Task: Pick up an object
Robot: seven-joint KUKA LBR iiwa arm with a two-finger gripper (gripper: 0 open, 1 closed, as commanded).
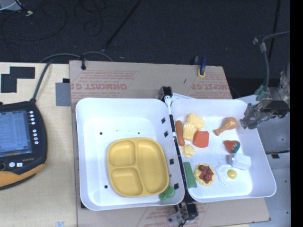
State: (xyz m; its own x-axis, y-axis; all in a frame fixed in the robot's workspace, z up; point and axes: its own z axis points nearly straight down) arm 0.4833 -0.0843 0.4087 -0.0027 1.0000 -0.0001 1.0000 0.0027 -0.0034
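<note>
Cardboard-covered surface (142,77); dark floor beyond its far edge. Two white bins; toy food in right bin (265,186), chicken leg (226,125) near far edge. Hand (250,119) at right rim, grip unclear.

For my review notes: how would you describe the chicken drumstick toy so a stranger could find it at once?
Look in the right-hand white bin, the one full of toy food. Near its far right corner, close to the gripper, lies the drumstick. It is the only tan, club-shaped piece, set apart from the yellow and red items to its left.
</note>
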